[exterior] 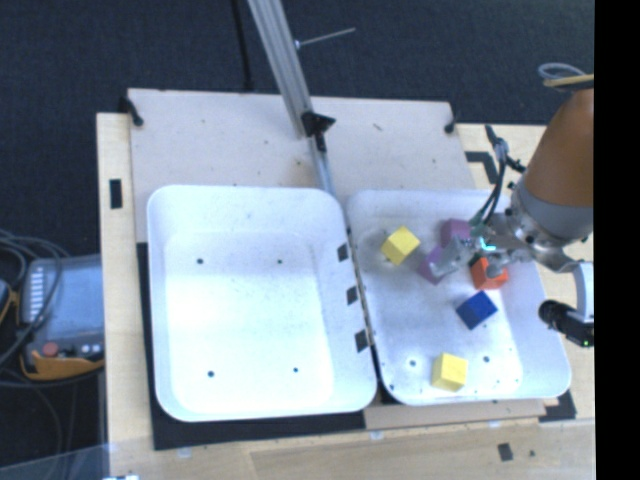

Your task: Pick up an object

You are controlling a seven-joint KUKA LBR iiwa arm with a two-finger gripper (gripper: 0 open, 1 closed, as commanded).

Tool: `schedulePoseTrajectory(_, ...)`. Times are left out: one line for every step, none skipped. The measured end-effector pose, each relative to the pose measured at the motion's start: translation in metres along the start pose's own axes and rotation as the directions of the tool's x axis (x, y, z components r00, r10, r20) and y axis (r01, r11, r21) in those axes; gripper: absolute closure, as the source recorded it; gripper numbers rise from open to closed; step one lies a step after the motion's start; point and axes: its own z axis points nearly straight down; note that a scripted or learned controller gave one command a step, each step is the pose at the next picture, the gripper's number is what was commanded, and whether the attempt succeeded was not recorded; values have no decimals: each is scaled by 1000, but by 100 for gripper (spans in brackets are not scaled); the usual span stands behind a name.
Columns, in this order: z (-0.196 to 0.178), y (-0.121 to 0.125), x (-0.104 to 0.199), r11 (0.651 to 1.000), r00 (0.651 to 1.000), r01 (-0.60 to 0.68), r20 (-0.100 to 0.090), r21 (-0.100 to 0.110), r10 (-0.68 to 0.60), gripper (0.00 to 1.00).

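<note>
1. End effector (478, 251) hangs low in the right bin (420, 378), among the purple blocks (446, 250) and just beside the orange block (489, 271); whether it is open or closed I cannot tell.
2. Blue cube (477, 309) lies just nearer; one yellow cube (400, 245) sits to the left, another yellow cube (450, 371) near the front rim.
3. Good practice: centre on one block only, since the tight cluster invites a slip, then lift straight up.

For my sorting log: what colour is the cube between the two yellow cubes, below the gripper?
Blue, clearest in the camera view.
</note>
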Motion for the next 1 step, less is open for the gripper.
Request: schedulePoseTrajectory(-2,1,0,1000,1000,-2,1,-5,2,0)
